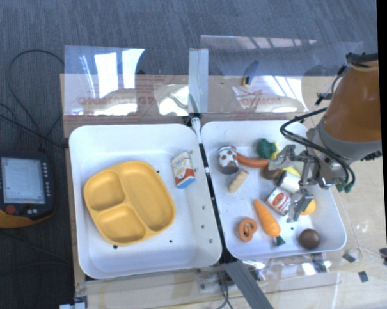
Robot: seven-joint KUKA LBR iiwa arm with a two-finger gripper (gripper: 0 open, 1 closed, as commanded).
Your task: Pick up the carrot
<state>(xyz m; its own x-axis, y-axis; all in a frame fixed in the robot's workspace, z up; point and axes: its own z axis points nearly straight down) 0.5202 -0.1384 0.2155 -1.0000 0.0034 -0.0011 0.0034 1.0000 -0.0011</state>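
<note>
- Leftmost, a yellow tray (128, 201) lies in the left bin (89, 264), a small carton (183, 168) beside it.
- Next, in the right bin (231, 248), the carrot (267, 219) lies near the front, between a pretzel (247, 229) and a can (279, 201).
- Rightmost, the jaws (300, 182) hang over the toys, spread wide, holding nothing.
</note>
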